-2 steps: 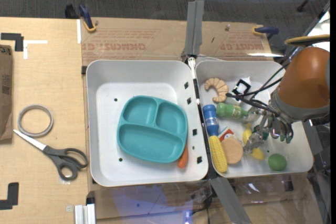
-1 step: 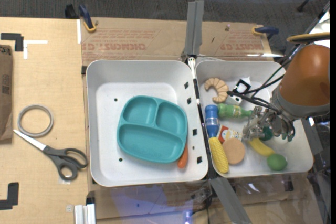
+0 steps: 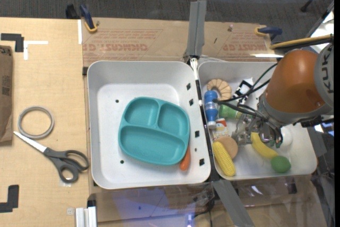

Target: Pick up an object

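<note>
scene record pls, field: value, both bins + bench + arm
left bin: teal divided plate; carrot at the plate's lower right edge
right bin: corn cob, banana, green round item, blue-capped bottle, round tan item
bench, left side: scissors, tape roll
arm: over right bin
pincer: low among items, near banana; grasp unclear

You get bright, even overhead light, soft shadows inside the left bin (image 3: pixel 101 114), mild glare on the white bin walls, bluish reflection along the bottom edge, the orange band (image 3: pixel 297 82) slightly blurred, corners softer.
</note>
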`<state>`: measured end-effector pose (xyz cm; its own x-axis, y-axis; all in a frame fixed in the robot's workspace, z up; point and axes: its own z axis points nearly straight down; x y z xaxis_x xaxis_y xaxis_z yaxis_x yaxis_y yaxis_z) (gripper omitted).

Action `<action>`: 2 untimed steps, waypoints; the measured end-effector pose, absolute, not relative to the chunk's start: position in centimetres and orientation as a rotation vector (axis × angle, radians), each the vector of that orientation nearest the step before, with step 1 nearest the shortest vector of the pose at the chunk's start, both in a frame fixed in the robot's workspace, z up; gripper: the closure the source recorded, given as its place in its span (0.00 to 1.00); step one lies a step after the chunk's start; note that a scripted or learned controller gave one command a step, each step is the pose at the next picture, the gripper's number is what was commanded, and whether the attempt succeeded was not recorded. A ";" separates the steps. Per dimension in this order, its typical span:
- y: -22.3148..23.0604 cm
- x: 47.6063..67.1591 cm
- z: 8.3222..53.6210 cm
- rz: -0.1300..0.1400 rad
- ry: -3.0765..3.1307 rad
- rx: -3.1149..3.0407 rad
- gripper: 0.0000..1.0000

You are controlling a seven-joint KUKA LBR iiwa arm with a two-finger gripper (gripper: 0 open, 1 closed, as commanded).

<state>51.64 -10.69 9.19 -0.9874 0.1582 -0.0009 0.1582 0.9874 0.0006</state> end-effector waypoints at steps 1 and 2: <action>-17.1 53.0 29.9 -0.001 3.121 0.318 1.00; -15.3 49.2 19.8 0.001 3.117 0.374 1.00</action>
